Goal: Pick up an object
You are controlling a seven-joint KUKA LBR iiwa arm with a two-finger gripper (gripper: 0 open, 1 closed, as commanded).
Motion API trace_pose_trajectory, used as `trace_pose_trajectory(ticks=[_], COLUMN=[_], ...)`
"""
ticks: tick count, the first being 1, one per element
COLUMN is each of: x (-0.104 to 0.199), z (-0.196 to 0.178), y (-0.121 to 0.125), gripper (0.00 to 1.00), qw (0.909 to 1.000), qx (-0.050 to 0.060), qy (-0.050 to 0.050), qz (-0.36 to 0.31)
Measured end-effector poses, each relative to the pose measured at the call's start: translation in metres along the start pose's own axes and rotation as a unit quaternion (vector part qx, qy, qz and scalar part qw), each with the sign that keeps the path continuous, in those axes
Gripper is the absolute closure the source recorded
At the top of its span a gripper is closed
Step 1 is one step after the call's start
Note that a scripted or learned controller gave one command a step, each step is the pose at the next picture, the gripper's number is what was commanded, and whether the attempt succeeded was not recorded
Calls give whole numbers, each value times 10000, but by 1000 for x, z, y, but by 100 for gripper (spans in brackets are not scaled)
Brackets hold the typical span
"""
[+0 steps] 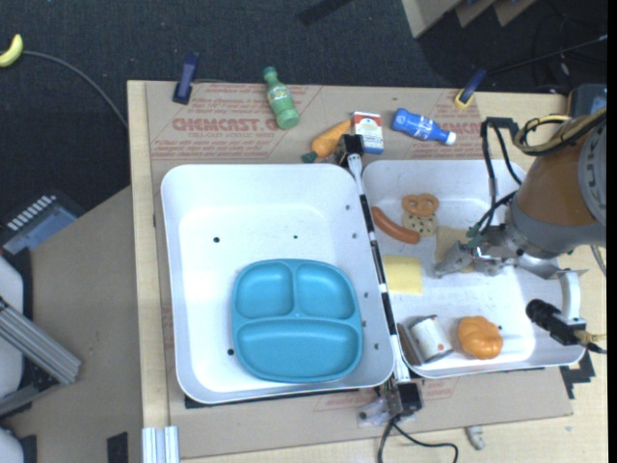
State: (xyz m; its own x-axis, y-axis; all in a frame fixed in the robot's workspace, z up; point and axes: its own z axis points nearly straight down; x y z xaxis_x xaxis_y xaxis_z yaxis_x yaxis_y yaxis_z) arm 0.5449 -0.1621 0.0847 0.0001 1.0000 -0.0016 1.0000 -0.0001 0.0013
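The arm (pixel 564 186) reached in over the right bin (pixel 511 360), with the gripper (pixel 458 258) low near the bin's middle, just right of the yellow block (pixel 404 276) and below the pretzel (pixel 420 204) and the die (pixel 418 224). To my eye the step in hand was the descent onto a target, and the likeliest one was the yellow block or the die, since both lay closest to the tips. To do it well, the claw would need to centre squarely over one item before closing, because the sausage (pixel 395 225), pretzel and die sat crowded together and a skewed approach could nudge two at once or pinch an edge only. The orange lump (pixel 479 337) and the can (pixel 425 336) lay apart near the front wall and would have been easier, more isolated picks. As for the claw, its metal tips showed as a blurred grey cluster, so I could not tell how far apart they stood, and nothing was visibly held between them. The blue tray (pixel 295 318) sat alone in the left bin (pixel 193 258).
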Motion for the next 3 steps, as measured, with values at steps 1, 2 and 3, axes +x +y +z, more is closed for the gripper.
trace_pose_trajectory(ticks=[1, 2, 3], x=[47, 39, 53], z=[0, 0, 0], y=[56, 97, 40], gripper=[0, 0, 0], qw=[10000, 10000, 10000], qx=[2, 4, 13], qy=[14, 5, 10], qz=[-11, -8, -2])
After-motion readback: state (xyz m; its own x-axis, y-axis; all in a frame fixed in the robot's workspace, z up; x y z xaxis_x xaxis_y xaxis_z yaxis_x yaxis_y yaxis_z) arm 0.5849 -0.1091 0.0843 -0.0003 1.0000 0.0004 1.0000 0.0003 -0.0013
